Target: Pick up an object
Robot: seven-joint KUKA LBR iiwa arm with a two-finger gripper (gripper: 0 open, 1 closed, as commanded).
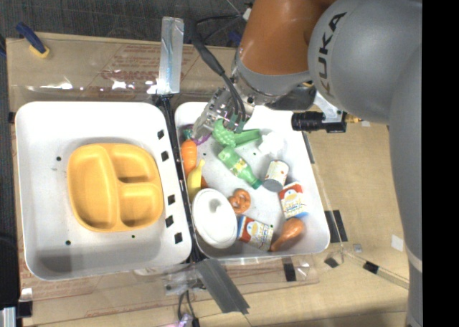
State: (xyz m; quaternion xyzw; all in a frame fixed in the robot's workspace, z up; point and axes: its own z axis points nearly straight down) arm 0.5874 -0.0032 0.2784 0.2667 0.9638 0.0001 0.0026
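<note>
My gripper [221, 116] hangs low over the far left corner of the right bin [315, 207], under the orange-banded wrist. Directly below and to its right lies a bright green toy [237, 135], touching or nearly touching the gripper; I cannot see whether it is held. A green bottle [237, 163] lies just in front of that toy. An orange carrot [188, 155] and a yellow piece [193, 182] rest along the bin's left wall. A white bottle [272, 143] lies to the right of the green toy.
The right bin also holds a white bowl [214, 216], an orange ring-shaped toy [241, 200], a small can [277, 173], a labelled bottle [292, 201], a lying can [254, 232] and a brown pear shape [289, 231]. The left bin [36, 146] holds a yellow divided plate [115, 186].
</note>
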